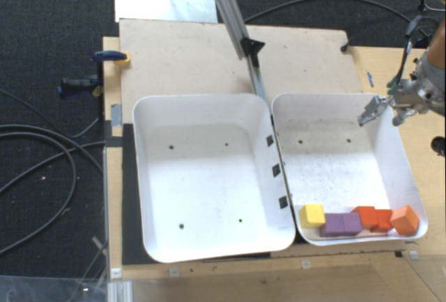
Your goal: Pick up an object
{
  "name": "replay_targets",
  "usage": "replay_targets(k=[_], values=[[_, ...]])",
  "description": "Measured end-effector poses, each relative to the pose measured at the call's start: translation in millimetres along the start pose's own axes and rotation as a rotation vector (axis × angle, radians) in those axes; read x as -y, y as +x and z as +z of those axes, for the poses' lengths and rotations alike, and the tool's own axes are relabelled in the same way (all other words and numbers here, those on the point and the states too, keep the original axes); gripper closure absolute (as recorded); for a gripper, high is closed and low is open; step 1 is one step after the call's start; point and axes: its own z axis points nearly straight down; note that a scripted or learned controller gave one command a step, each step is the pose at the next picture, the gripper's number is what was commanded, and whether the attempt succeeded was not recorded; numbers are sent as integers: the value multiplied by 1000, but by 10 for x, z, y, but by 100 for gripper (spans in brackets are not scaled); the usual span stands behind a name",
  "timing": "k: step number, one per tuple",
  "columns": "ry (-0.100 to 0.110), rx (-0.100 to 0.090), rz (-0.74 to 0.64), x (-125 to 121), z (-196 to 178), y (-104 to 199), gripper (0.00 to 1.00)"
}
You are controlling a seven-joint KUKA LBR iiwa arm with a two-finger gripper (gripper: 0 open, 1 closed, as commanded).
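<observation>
Over at 3 o'clock, the gripper (pixel 378 112) hangs above the right bin (pixel 390 154) rim; can't tell how it's set. The yellow (pixel 312 215), purple (pixel 341 224), red (pixel 371 217) and orange (pixel 405 220) blocks line the bin's 6 o'clock wall.

A pale bench (pixel 188 56) carries two white bins — left bin (pixel 146 175), right bin (pixel 401 161) — side by side.
</observation>
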Motion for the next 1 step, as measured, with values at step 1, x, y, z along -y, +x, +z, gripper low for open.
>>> replay_targets(k=[1], values=[[11, -4, 8, 657, 799, -60, 0]])
